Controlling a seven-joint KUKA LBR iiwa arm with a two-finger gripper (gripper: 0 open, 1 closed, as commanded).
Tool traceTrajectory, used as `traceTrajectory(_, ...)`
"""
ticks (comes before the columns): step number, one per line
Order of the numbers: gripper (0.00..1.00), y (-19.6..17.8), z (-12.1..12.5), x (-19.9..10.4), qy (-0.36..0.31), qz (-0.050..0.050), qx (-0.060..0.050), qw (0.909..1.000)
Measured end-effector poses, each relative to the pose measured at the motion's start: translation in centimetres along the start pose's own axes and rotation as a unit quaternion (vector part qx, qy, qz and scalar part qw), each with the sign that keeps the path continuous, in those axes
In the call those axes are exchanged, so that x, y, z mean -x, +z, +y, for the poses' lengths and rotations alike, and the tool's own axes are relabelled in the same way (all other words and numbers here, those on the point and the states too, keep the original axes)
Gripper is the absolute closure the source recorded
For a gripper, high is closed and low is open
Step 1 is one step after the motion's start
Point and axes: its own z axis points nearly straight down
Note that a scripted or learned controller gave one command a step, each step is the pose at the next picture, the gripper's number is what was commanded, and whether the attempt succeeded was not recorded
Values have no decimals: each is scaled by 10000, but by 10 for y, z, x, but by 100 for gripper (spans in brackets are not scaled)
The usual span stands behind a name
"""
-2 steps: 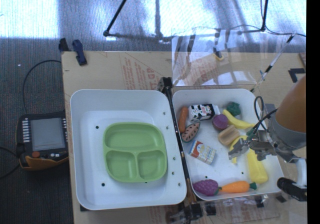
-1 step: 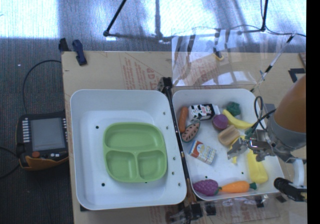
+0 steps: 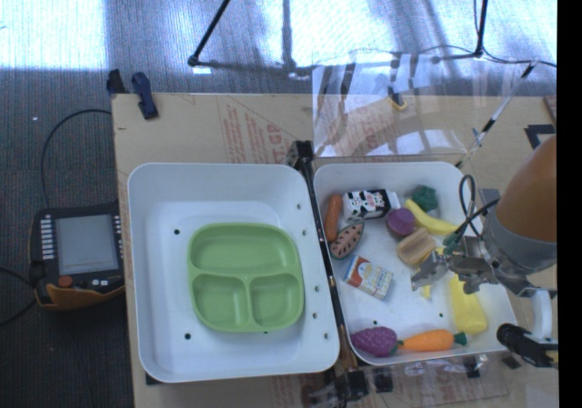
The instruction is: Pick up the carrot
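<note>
The left bin (image 3: 145, 215) holds a green plate (image 3: 245, 275). In the right bin (image 3: 382, 170), the claw (image 3: 443, 268), its opening impossible to tell, hovers above the yellow bottle (image 3: 468, 308). The carrot (image 3: 426, 341) lies near the front wall, between purple grapes (image 3: 375, 340) and the bottle.

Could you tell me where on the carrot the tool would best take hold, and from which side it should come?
Probably mid-body of the carrot, coming from above. It lies flat near the right bin's front wall, with the purple grapes at its blunt end, so closing across its narrow width looks best.
</note>
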Motion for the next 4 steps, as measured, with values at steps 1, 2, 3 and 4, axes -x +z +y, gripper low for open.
traceTrajectory(1, 0, 5, 42, -14, 1514, -4, -8, 9885)
traceTrajectory(2, 0, 7, 93, -31, 2418, -2, -8, 9703)
traceTrajectory(3, 0, 11, 48, -23, 562, 1, -16, 9984)
traceTrajectory(4, 0, -30, 72, 0, 1627, -3, 7, 9867)
